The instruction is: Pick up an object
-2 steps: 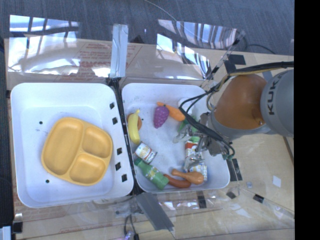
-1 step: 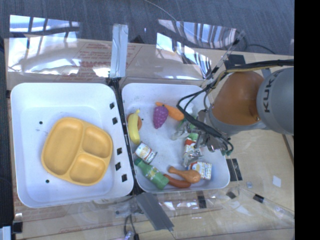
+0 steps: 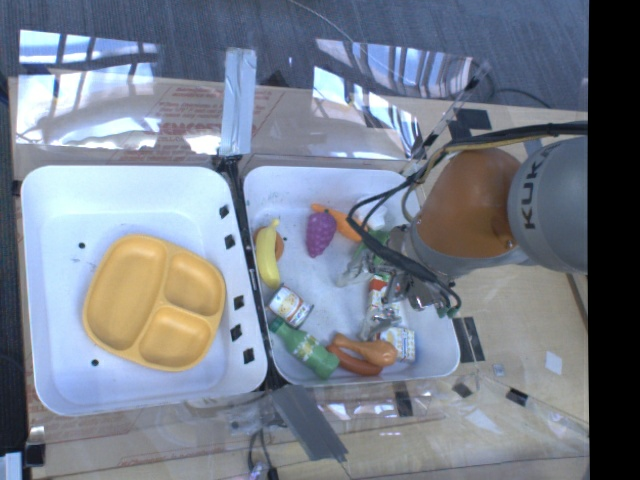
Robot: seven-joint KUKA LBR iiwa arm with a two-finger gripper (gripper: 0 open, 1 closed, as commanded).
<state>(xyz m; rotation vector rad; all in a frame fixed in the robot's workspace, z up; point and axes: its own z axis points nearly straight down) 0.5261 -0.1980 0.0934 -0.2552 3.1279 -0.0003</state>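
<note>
Surface: dark carpet beyond a cardboard-covered surface (image 3: 330, 118) with tape strips and glare patches; two white bins sit side by side on it.
Target candidates: right bin (image 3: 300, 183) holds the pickable items. Purple grape bunch (image 3: 320, 233) lies upper middle, with an orange carrot (image 3: 343, 223) touching its right side. Yellow banana (image 3: 268, 254) lies along the left wall. Small jar (image 3: 290, 306) sits below the banana, green bottle (image 3: 306, 348) below that, orange hot dog (image 3: 362, 351) near the bottom wall, small carton (image 3: 400, 343) just beside it.
Jaws: (image 3: 378, 286) low over the right-centre of the bin, amid cables and clutter; cannot tell how far apart they stand or whether anything is between them.
Arm: grey body (image 3: 560, 203) with orange band (image 3: 470, 208) enters from the right, over the bin's right wall.
Left bin: (image 3: 50, 198) carries a yellow divided plate (image 3: 152, 300), well apart from the action.
Step advice (judgement): centre on one item before closing; the carton and hot dog crowd each other, so a stray contact could push both. Lift straight up, clear of the wall.
Risk (judgement): cables may snag on neighbours.
</note>
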